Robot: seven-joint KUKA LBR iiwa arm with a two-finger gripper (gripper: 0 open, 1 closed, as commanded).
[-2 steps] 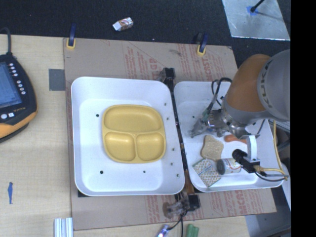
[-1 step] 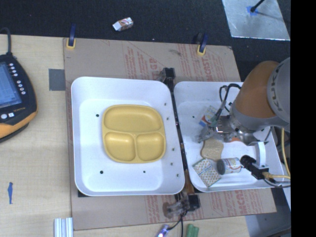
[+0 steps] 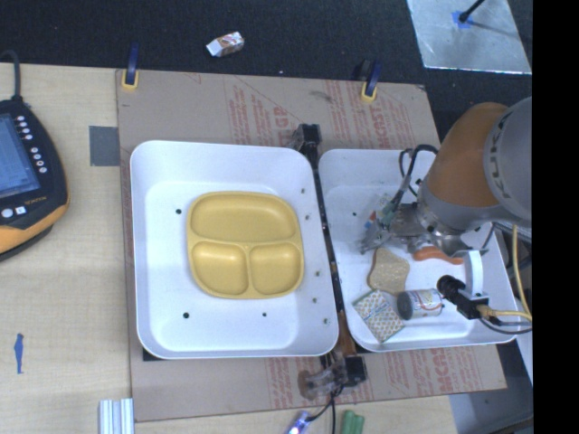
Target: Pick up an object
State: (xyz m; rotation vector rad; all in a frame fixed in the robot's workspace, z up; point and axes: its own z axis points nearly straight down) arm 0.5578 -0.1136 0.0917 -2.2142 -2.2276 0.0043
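My gripper (image 3: 387,227) hangs low over the upper middle of the right bin (image 3: 348,183), below the arm's orange band. Just below it lies a tan, sponge-like piece (image 3: 389,270). A small orange thing (image 3: 429,255) lies to the right of that piece, close under the wrist. Toward the bin's front rest a checked square pad (image 3: 378,316) and a small silver can (image 3: 422,303) on its side. I see nothing held by the gripper.
The left bin (image 3: 158,251) holds a yellow three-part plate (image 3: 245,243). An orange-edged handheld pendant (image 3: 23,179) lies at the bench's left edge. A crumpled wrapper (image 3: 225,43) lies on the dark floor beyond the bench.
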